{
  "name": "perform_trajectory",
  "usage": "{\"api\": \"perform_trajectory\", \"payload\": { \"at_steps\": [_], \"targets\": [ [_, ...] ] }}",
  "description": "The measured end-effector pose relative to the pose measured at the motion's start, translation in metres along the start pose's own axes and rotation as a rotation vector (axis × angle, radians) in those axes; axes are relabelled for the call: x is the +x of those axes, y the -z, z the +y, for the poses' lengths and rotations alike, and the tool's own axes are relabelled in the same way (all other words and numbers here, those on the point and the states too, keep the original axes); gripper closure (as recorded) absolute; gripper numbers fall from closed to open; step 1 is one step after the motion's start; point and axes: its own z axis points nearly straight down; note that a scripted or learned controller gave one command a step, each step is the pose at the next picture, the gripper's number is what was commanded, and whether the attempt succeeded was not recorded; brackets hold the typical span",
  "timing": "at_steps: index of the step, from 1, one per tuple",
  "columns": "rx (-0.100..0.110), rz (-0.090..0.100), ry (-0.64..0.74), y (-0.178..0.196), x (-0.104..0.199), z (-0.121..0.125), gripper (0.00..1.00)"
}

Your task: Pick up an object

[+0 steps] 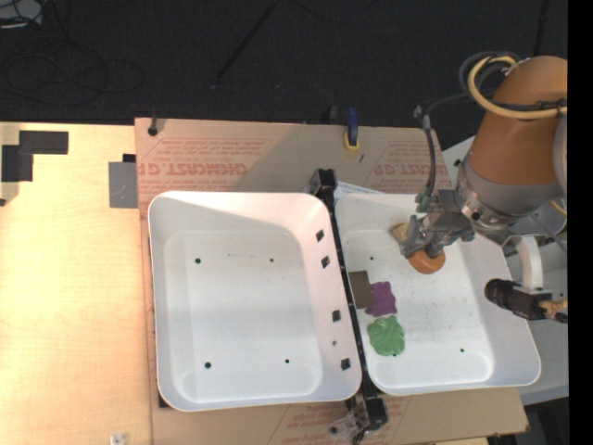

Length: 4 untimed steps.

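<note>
Round orange obj (pixel 427 261) under gripper (pixel 419 247)

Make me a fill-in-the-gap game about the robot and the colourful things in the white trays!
1. The gripper is right over the ____ coloured object.
2. The purple object and the green object lie in the ____ bin.
3. The green object is ____ the camera than the purple object.
4. The band above the robot's wrist is ____.

Missing words: orange; right; nearer; orange
</note>
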Motion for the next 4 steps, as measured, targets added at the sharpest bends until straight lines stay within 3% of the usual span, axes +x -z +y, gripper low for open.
{"api": "perform_trajectory", "payload": {
  "at_steps": [1,2,3,4],
  "targets": [
    [0.011,0.003,0.002,-0.088,0.045,-0.064,1.0],
    [-0.01,0.001,0.008,-0.03,0.087,-0.011,1.0],
    [0.0,-0.001,0.005,-0.091,0.126,0.039,1.0],
    [-0.006,-0.004,-0.004,-0.054,0.057,0.029,1.0]
  ]
}}
